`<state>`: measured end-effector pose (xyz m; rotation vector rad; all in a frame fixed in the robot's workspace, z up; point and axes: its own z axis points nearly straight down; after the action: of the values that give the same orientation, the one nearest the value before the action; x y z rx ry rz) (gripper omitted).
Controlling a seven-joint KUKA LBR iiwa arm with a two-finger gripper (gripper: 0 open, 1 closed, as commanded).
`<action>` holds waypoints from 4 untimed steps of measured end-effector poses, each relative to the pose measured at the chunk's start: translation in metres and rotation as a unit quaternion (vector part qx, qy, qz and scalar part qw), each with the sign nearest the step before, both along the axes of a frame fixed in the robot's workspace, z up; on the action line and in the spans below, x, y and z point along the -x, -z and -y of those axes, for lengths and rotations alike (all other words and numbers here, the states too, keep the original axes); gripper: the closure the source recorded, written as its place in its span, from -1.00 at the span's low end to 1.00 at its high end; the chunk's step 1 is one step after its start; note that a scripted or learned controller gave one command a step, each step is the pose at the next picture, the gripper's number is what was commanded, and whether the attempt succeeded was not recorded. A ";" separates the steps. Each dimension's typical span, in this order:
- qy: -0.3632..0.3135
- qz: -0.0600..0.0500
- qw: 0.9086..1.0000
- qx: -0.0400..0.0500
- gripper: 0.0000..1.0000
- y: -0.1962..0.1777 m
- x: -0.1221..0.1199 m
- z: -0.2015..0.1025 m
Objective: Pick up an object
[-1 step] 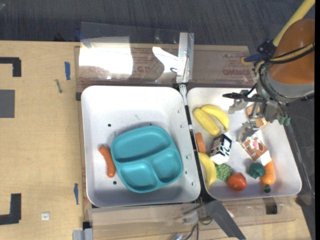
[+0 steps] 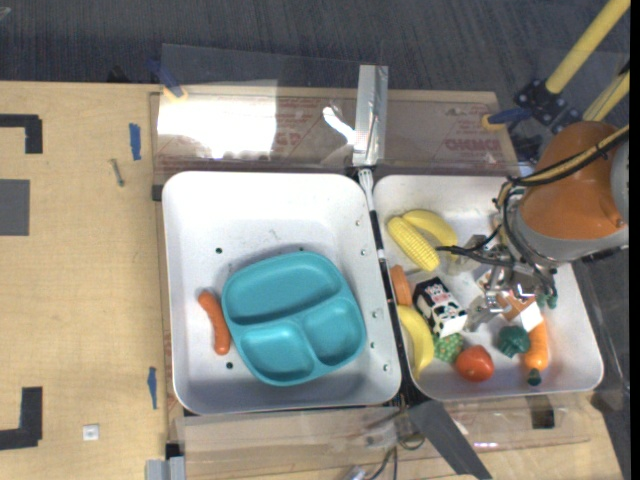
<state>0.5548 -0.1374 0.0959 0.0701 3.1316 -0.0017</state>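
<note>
Pincer [image 2: 505, 298] hangs low in the right bin [image 2: 590, 363], at the lower right of the frame, down among the toys; whether it is wide, narrow or holding something I cannot tell from this blur of metal and colour.

The things to pick are crowded under and around it: an orange carrot [image 2: 539, 346] and a dark green piece [image 2: 513, 341] just below it, a red tomato [image 2: 475, 362] lower left, a black-and-white toy [image 2: 440, 304] to its left, a corn cob [image 2: 412, 242] and a banana [image 2: 432, 224] further up.

My worry is the crowding. With pieces touching one another, the pincer could nip two at once, or push one aside and come up with nothing; round ones like the tomato look likely to squirt out.

Room is tight. The bin's lower right wall sits near the carrot, and the divider between the bins hems in the left-hand pieces. Straight up looks the freest way out. The left bin [image 2: 190, 218] has open floor around a teal tray [image 2: 292, 315] and an orange sausage [image 2: 215, 321].
</note>
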 end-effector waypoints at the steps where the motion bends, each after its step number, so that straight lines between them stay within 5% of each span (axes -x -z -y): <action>1: -0.022 -0.004 1.000 0.000 -1.00 0.002 0.047 0.066; 2: 0.025 0.000 1.000 0.000 -1.00 0.007 0.035 0.060; 3: 0.025 0.007 1.000 0.001 1.00 -0.006 0.030 0.060; 4: 0.025 0.006 1.000 0.001 -1.00 -0.005 0.030 0.060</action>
<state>0.5243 -0.1974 0.1012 0.1468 3.1170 -0.0050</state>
